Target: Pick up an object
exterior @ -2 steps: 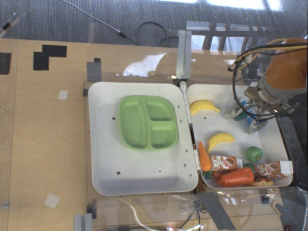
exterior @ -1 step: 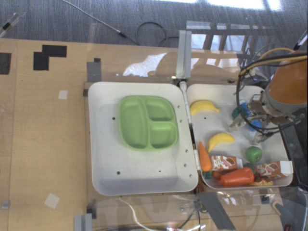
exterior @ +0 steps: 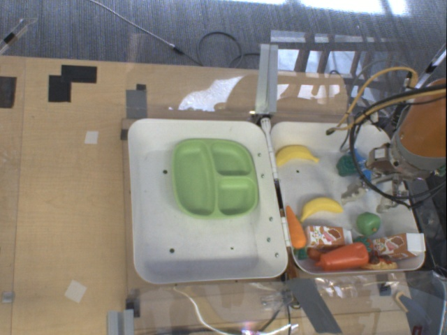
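The two-finger gripper (exterior: 367,187) hangs low over the right-hand shallow white bin (exterior: 328,132), its metal fingers (exterior: 354,191) apart with nothing between them. The nearest target, a small round green plastic apple (exterior: 368,222), lies just below and apart from its neighbours; descending straight and centred should keep the rounded fruit from squirting out. Two small printed cartons (exterior: 327,236) carry packaging graphics too small to read.
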`<act>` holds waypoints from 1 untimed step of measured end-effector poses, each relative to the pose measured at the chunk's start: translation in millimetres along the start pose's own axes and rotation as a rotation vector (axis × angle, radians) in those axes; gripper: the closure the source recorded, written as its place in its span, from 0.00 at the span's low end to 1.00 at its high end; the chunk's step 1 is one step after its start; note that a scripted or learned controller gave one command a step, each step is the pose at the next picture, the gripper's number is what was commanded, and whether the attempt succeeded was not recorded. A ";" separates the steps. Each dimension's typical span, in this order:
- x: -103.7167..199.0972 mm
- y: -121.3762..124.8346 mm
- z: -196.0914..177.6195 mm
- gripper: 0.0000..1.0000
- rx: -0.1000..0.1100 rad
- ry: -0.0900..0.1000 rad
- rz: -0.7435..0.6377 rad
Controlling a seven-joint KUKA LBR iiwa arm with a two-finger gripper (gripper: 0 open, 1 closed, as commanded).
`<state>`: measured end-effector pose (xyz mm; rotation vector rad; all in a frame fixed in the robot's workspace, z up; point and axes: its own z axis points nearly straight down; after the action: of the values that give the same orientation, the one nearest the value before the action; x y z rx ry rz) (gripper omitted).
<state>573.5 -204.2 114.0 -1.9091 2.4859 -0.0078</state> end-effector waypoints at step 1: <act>-19.1 -65.5 26.9 0.00 0.002 -0.002 0.089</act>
<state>641.9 -202.7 87.7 -1.7955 2.5655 -0.0076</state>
